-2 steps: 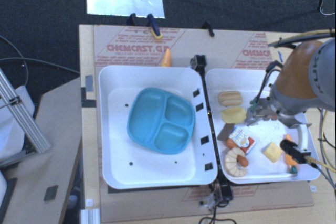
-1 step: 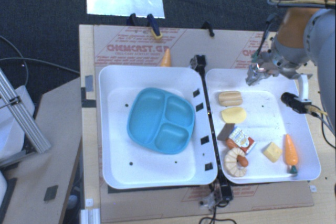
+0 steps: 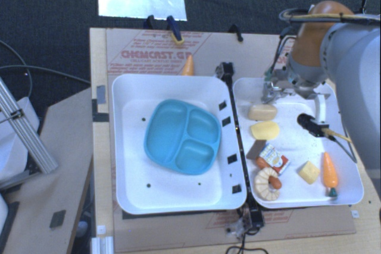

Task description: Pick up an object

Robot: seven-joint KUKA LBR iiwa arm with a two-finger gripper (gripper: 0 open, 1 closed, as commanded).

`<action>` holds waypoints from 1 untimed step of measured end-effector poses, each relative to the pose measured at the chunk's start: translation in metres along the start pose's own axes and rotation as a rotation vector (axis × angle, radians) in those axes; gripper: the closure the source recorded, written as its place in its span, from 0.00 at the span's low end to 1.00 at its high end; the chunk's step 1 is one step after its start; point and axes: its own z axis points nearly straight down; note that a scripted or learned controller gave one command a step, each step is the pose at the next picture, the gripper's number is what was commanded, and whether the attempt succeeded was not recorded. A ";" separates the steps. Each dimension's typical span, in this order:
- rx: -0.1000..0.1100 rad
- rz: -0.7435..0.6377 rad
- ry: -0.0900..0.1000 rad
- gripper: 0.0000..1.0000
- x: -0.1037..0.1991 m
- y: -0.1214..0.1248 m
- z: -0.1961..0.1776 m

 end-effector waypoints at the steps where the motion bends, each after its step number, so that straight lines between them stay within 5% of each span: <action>1: 0.017 0.006 0.005 1.00 0.011 -0.095 -0.013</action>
